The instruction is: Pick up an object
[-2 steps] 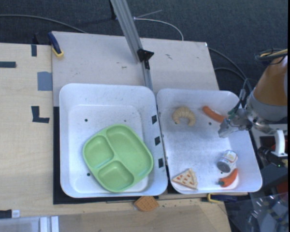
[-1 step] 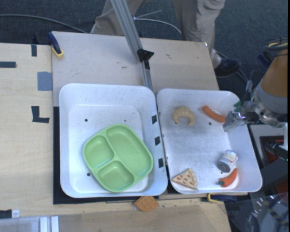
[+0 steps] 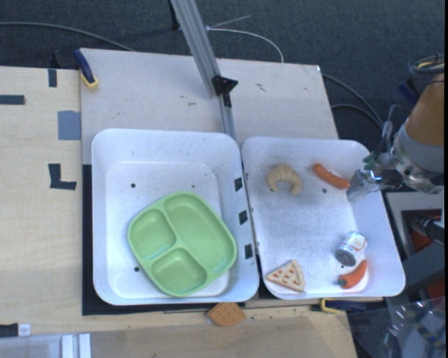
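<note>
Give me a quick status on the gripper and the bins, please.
Gripper at right bin's right wall, holding nothing visible. Nearest: orange sausage; croissant, can beyond. Green tray in left bin. Nothing blocking.

Right bin point(image 3: 373, 222) contents: a tan croissant point(image 3: 284, 177) lies near the far edge, curved ends pointing toward the near side. An orange sausage point(image 3: 330, 175) lies just right of it, angled. A small silver can point(image 3: 350, 247) lies on its side near the right wall. A red-orange pepper point(image 3: 354, 275) lies just below the can. A triangular waffle piece point(image 3: 287, 277) lies at the near left corner.
</note>
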Tool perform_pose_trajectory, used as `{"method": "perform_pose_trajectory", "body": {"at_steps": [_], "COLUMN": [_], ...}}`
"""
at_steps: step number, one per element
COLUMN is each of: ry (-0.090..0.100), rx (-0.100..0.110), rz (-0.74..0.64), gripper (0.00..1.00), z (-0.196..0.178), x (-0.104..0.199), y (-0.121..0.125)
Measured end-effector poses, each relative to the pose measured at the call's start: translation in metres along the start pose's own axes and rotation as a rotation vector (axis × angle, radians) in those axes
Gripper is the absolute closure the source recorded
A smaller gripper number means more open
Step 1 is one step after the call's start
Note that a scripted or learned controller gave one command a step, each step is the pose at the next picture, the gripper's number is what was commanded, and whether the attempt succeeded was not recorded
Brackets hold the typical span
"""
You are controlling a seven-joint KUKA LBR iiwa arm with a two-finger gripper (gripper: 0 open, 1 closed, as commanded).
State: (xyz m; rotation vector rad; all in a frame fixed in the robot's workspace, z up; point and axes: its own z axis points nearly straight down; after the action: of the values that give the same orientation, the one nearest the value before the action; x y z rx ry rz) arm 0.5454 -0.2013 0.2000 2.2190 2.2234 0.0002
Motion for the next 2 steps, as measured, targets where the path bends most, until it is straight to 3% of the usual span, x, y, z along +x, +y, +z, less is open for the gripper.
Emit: {"method": "perform_pose_trajectory", "body": {"at_steps": [2], "ry": [0.002], "rx": [0.001], "rz": [-0.005], "gripper": [1.0], "z": [-0.013], "x": [0.114], "y": [0.004]}}
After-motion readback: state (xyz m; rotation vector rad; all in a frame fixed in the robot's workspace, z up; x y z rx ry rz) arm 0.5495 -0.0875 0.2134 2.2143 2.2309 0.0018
